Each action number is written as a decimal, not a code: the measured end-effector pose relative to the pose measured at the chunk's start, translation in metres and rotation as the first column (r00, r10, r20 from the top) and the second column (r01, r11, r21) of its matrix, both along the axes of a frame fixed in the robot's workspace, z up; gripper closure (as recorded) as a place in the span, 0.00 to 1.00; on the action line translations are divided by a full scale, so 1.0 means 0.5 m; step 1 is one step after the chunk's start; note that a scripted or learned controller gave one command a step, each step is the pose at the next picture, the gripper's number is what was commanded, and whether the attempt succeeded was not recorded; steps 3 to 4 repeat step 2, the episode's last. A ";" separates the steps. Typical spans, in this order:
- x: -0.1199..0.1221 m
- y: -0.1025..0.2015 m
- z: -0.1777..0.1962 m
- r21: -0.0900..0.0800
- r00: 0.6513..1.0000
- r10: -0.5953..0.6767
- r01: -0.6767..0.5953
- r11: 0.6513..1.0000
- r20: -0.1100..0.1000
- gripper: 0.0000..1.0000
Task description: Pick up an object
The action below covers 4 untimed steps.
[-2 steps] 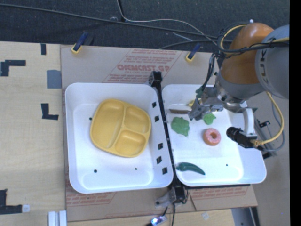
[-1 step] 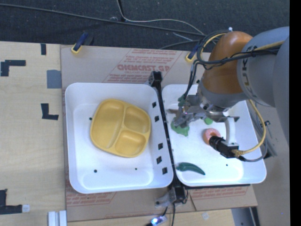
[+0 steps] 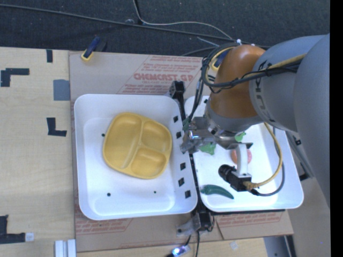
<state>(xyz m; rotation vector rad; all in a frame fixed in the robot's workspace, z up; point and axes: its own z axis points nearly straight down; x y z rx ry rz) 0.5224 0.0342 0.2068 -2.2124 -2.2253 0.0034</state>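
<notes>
While reaching: gripper point(image 3: 194, 142) is hanging over the right bin's point(image 3: 278, 199) left edge, finger spread impossible to tell.
Nearest thing: green piece point(image 3: 208, 148) is lying just right.

A yellow clamp point(image 3: 90, 48) (possibly a clip) lies on cardboard point(image 3: 155, 74).

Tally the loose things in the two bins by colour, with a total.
Yellow: 1, the tray in the left bin.
Green: 2, a curved piece and a piece partly under the arm, both in the right bin.
Orange-red: 1, partly hidden.
Total: 4 visible.
</notes>
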 end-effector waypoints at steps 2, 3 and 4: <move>-0.029 0.102 -0.001 -0.001 1.000 -0.003 0.003 1.000 0.001 0.00; -0.029 0.102 -0.001 -0.001 1.000 -0.003 0.003 1.000 0.001 0.00; -0.029 0.102 -0.001 -0.001 1.000 -0.003 0.003 1.000 0.001 0.00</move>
